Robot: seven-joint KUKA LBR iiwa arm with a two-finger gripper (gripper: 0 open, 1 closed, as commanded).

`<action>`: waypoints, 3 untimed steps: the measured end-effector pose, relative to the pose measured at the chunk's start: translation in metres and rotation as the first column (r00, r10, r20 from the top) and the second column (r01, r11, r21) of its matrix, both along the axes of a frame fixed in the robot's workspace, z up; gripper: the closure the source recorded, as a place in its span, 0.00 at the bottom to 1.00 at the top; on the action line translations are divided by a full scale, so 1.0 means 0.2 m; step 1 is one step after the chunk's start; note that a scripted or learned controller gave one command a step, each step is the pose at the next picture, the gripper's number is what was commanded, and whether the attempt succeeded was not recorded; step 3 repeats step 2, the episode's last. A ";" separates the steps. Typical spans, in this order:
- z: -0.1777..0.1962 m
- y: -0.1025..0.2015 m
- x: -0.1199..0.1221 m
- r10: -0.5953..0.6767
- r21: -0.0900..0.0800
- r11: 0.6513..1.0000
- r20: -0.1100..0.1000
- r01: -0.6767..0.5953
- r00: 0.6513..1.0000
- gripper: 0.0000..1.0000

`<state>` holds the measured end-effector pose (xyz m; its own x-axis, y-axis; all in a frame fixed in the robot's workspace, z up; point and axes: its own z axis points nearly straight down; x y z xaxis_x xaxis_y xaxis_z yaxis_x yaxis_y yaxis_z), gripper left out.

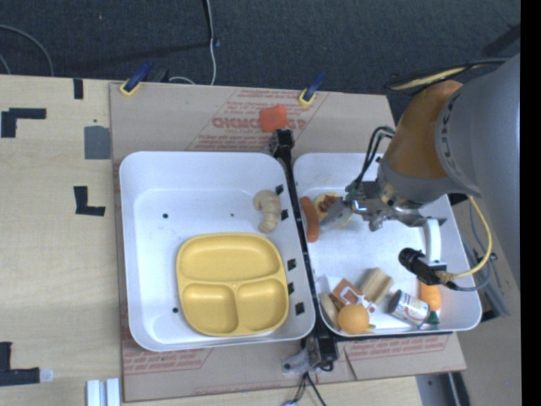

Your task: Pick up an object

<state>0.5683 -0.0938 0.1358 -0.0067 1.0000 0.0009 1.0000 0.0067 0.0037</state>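
The KUKA arm [439, 142] reached from the right, wrist bent down over the right bin [385, 248]. Its gripper [340, 212] hung above a yellow-orange object [325, 203] beside a sausage [309, 218]; grip state indiscernible.

You have a yellow divided tray [232, 293] lying in the left bin [144, 201]. Two blue-and-yellow clamps [135, 80] pin the cardboard sheet [237, 117] at the bench's [51, 252] far edge.

Two bins [139, 227], one yellow tray [232, 282]
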 end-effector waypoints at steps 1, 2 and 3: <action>-0.28 -0.01 0.25 -0.004 0.000 1.000 -0.012 0.004 1.000 0.00; -0.23 -0.01 0.23 -0.005 0.002 1.000 -0.022 0.005 1.000 1.00; -0.23 -0.01 0.23 -0.005 0.002 1.000 -0.022 0.005 1.000 1.00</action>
